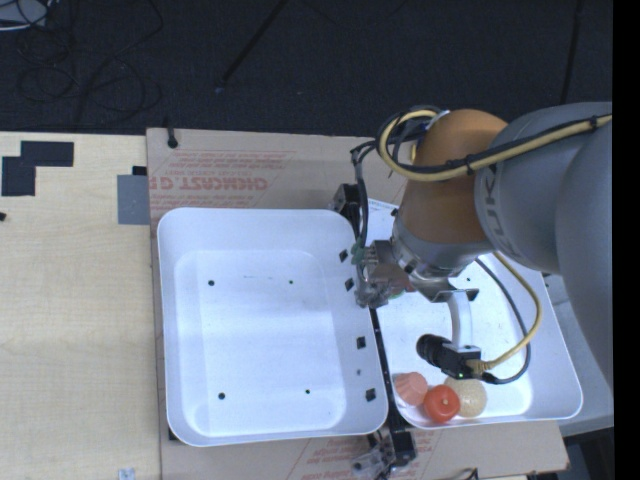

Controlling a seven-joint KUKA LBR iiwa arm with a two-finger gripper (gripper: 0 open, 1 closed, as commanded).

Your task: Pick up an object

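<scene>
The arm's orange band [450, 183] hangs over the right bin [556, 393], and the gripper [372, 286] points down at that bin's left wall, close to the divide between the two bins. Three small objects lie together in the right bin's front left corner: a pink piece [409, 386], a red round one [441, 403] and a pale yellow one [470, 397]. They sit well in front of the gripper and apart from it. Nothing shows in the gripper.
The left bin [170, 268] stands beside the right one, on a cardboard sheet [250, 168]. A black plug on a yellow cable [445, 354] dangles from the arm just above the three objects. A wooden bench top [70, 318] lies to the left.
</scene>
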